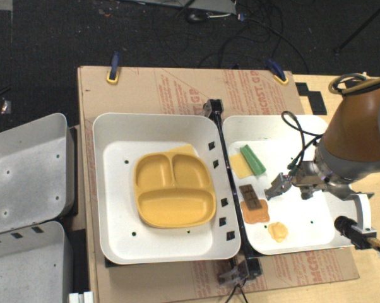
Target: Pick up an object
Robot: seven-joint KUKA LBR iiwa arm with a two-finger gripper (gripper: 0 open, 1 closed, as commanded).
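Observation:
The right bin holds several small items. A green block lies at its left, leaning over a pale yellow flat piece. Below them a brown bar rests on an orange slab, and a small yellow lump sits near the front wall. My gripper hovers over the middle of this bin, just right of the brown bar, open with nothing between its fingers.
The left bin contains a yellow divided plate. A black divider runs between the bins. The arm's body covers the right bin's right side. Grey metal trays lie off the bench at the left.

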